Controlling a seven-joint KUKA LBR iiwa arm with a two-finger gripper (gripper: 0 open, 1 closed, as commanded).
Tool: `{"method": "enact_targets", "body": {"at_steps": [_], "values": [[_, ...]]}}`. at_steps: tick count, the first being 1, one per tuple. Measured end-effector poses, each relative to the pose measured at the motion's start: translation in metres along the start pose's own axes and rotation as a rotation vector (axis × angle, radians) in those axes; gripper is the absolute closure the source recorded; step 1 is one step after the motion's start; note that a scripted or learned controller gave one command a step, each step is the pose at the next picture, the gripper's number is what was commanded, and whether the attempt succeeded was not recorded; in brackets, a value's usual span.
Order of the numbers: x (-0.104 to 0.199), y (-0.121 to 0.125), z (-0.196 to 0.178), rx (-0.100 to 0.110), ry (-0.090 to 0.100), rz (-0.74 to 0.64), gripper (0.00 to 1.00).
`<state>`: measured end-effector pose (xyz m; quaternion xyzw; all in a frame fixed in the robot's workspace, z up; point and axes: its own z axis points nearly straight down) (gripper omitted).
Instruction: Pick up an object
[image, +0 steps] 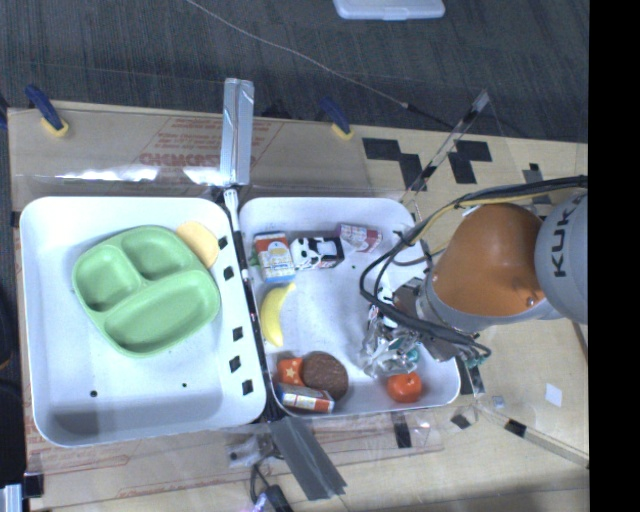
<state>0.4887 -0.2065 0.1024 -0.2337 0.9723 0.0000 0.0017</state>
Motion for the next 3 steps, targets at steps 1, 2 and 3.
{"method": "enact_targets", "body": {"at_steps": [1,2,3], "values": [[-0.069,0.046,-0.044,-0.001,0.000,0.088,1.00],[-0.099,0.077,0.012,-0.002,0.006,0.335,1.00],[-0.150,0.067,-0.147,0.006,-0.010,0.441,1.00]]}}
